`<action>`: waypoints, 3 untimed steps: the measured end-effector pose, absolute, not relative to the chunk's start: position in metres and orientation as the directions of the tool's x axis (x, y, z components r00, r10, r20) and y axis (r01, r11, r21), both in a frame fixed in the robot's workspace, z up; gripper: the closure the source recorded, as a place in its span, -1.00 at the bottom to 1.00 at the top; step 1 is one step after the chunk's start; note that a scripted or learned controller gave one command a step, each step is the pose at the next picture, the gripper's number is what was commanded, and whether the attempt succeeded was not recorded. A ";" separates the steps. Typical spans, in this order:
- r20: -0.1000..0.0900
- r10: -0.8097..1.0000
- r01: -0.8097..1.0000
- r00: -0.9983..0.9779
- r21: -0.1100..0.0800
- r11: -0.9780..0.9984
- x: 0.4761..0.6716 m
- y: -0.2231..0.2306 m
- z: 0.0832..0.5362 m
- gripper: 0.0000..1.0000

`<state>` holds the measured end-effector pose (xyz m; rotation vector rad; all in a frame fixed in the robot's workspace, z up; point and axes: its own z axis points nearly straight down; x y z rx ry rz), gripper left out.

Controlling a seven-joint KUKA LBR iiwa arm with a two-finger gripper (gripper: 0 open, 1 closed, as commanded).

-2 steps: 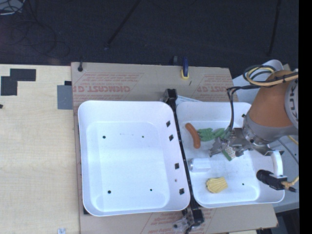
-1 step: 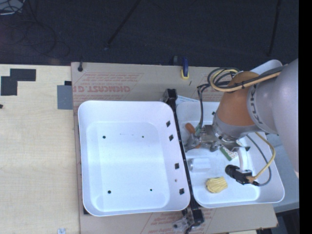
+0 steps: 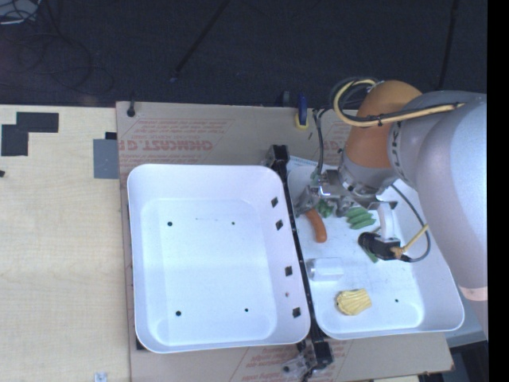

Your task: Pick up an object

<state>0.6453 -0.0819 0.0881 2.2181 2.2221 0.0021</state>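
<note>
Gripper [image 3: 328,200] low in the right bin [image 3: 429,313] — finger state cannot be told. Orange sausage-shaped piece [image 3: 318,227] just beside it — green piece [image 3: 361,218] near.

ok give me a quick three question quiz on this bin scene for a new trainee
1. True or false: the ridged yellow object lies in the shallow white bin on the right.
2. Which item lies closest to the two-finger gripper?
A. the orange sausage-shaped object
B. the ridged yellow object
C. the small clear plastic piece
3. Fill in: the bin nearer the grey arm with the orange band is the ____ one in the camera view.

Key: 1 true; 2 A; 3 right
</note>
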 end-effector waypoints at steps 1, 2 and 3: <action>0.001 1.000 1.000 0.001 -0.004 -0.001 0.643 -0.083 0.098 1.00; 0.003 1.000 1.000 -0.007 0.008 0.007 0.646 -0.013 0.194 1.00; 0.000 1.000 1.000 -0.002 -0.005 0.002 0.630 0.011 0.187 1.00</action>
